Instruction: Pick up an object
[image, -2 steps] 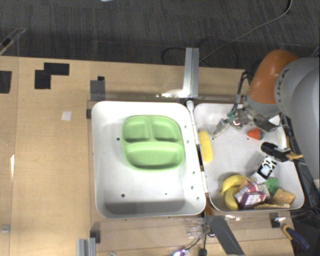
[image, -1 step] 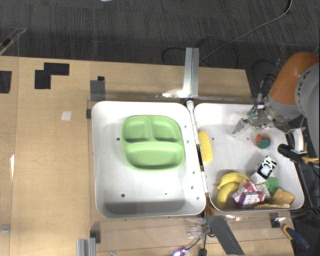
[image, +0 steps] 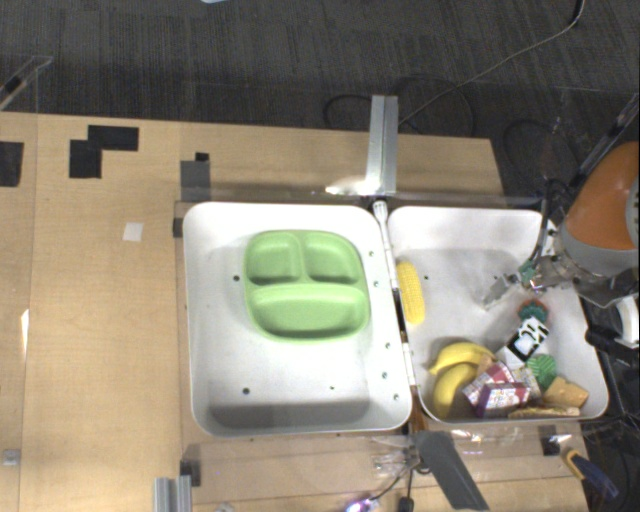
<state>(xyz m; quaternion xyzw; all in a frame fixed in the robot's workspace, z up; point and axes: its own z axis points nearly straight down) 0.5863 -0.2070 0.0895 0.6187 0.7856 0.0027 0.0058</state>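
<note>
The gripper (image: 515, 283) is hanging over the right bin (image: 450, 240), its fingers spreading apart with nothing between them. The objects, among them a banana (image: 455, 368) and a corn cob (image: 409, 291), are lying in that bin; a green tray (image: 304, 283) is sitting in the left bin (image: 215, 330)

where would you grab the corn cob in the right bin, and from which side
Take the yellow corn cob across its narrow middle, coming straight down from above. It lies flat and lengthwise against the right white bin's left wall, so the tool probably needs its fingers on the cob's long sides, with the wall crowding one.
</note>
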